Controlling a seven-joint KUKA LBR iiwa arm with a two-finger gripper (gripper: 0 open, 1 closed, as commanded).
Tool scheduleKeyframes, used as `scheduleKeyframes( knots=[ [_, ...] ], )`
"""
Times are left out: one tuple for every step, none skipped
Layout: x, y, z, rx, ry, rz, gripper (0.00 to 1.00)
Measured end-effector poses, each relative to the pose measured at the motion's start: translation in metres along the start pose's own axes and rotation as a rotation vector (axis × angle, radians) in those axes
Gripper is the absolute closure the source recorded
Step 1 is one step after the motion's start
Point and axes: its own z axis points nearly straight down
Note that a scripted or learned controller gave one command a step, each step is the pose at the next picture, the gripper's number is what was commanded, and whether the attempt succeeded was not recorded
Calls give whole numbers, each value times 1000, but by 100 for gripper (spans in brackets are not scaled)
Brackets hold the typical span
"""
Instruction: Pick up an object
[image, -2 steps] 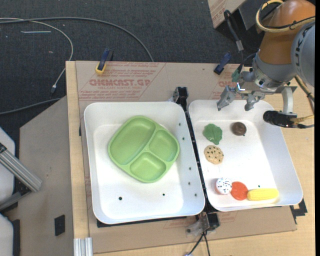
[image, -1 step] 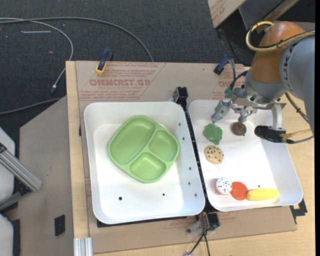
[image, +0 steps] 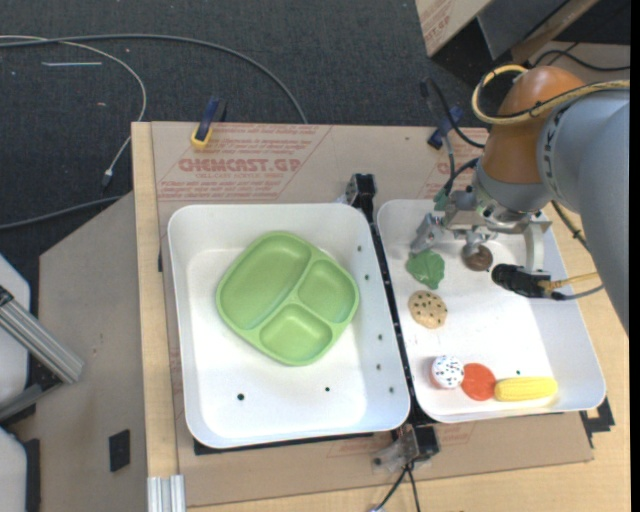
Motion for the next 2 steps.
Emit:
scheduleKeyframes(
  knots=[
    [0,1,-14,-5,-1,0,100],
    [-8,4,-76,-14,-3,2,100]
  ],
)
